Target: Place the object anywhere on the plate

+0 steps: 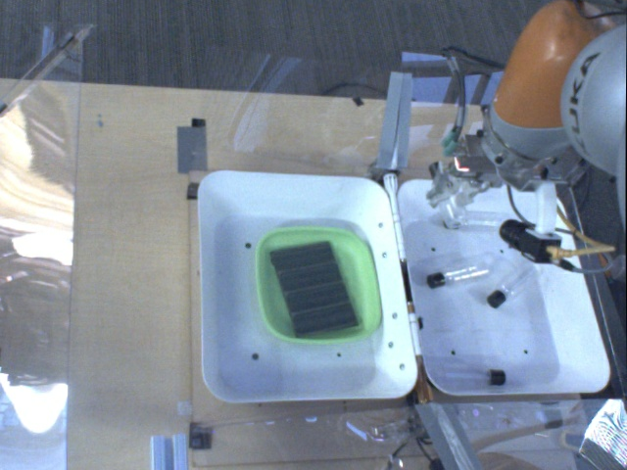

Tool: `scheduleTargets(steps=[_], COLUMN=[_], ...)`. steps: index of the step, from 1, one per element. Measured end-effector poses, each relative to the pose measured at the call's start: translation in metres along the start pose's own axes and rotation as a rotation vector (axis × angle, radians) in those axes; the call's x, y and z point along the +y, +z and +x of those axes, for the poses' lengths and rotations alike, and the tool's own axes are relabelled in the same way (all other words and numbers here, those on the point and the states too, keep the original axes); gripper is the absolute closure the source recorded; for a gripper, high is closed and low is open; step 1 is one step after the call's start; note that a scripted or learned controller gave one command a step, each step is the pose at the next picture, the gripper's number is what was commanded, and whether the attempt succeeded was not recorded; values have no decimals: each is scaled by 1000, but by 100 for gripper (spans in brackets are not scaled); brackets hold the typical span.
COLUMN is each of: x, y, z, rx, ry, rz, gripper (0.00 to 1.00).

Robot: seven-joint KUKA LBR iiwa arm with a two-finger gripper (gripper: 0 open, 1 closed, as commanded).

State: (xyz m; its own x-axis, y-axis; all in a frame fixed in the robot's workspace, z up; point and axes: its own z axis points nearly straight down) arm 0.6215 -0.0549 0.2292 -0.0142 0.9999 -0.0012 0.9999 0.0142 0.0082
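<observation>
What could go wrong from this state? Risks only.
1. The hand sits at the right bin's far left corner, apart from the clear tubes and; a grasp could close on nothing.
2. The tubes are slim, transparent and lie flat, so they may roll or slip on pickup.
3. The green plate already carries a dark ridged block; a tube dropped there could roll off.

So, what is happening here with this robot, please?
A grey KUKA arm reaches over the right bin, its pincer near that bin's back left corner. Two clear tubes with black caps lie loose on the bin floor. In the left bin a green plate carries a dark ribbed block. Nothing can be seen in the pincer.
</observation>
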Motion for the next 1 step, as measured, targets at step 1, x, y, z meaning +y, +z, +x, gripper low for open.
scheduleTargets(steps=[1], x=[-14], y=[37], z=[77], rx=[2], ry=[-61], rz=[4], gripper=[100])
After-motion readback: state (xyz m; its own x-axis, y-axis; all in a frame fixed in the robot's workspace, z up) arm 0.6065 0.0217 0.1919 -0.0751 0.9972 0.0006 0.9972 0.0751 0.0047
